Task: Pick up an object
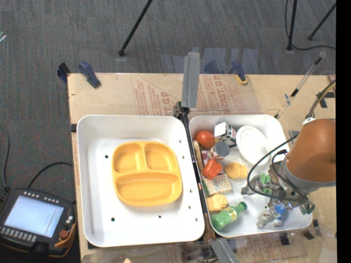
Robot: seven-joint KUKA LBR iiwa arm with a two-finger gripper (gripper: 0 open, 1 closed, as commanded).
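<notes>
**Arm lowered into the crowded right bin**

The gripper (276,210) hung low in the right bin's (274,124) near corner, probably because a small blue-and-white object (278,212) lay just there. Whether its fingers were spread or pinching could not be told. Two bins stood on the table (131,95): the left bin (88,147) held one yellow tray (147,172), the right one white plate (252,142), one red ball (205,138), one green bottle (229,216).

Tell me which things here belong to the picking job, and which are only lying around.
Belong to the job:
- tool
- right bin
- red ball
- green bottle
- white plate
- orange cup

Lying about:
- left bin
- yellow divided tray
- teach pendant
- blue clamp
</notes>
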